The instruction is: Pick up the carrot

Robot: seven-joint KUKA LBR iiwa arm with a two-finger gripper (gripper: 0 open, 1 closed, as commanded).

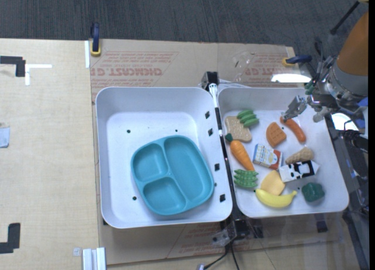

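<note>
The carrot (241, 153) lies in the right bin (337, 204), close to the bin's left wall, with its green stem end up near the bread slice (237, 128) and its orange tip pointing down toward the lower pea pod (245, 178). Its long axis runs on a slant, from upper left to lower right in the camera view.

The gripper (295, 110) hangs over the upper right part of the same bin, just above the sausage (295, 130). Whether it is spread or pressed together cannot be told from this view, and nothing shows between its tips.

The relation that matters: the carrot lies to the left of the gripper and lower in the view, across the bin, with the orange piece (275, 135) and the small carton (266, 156) between them. The single arm (reaching in from the right) would likely have to travel leftward over those items before coming down.

A grip across the carrot's narrow width, square to its slanted axis, looks the better choice. Neighbours crowd both ends, the bread at the top and the pea pod at the bottom, so the middle of the carrot seems the freest place to close on.
</note>
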